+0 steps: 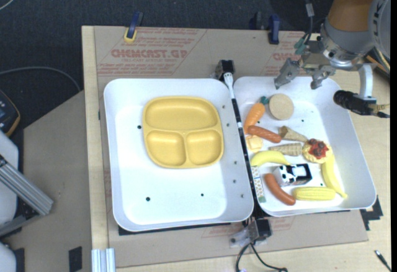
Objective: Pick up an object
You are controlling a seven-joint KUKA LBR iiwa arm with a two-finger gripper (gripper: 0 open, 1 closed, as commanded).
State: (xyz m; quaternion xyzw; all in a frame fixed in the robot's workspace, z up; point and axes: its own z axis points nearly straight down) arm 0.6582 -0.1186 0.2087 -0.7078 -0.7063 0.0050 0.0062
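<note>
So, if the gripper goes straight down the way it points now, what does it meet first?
Most likely the bare floor at the far end of the right bin. The gripper hangs open there, the round tan piece just beside that line. Depth is unclear.

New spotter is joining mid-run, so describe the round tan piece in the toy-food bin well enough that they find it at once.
Start at the right-hand white bin, the one holding toy food. Look to its far end, just below the gripper. The round tan disc lies there beside the carrot; it is the only plain, flat, circular piece, while its neighbours are long and brightly coloured.
</note>
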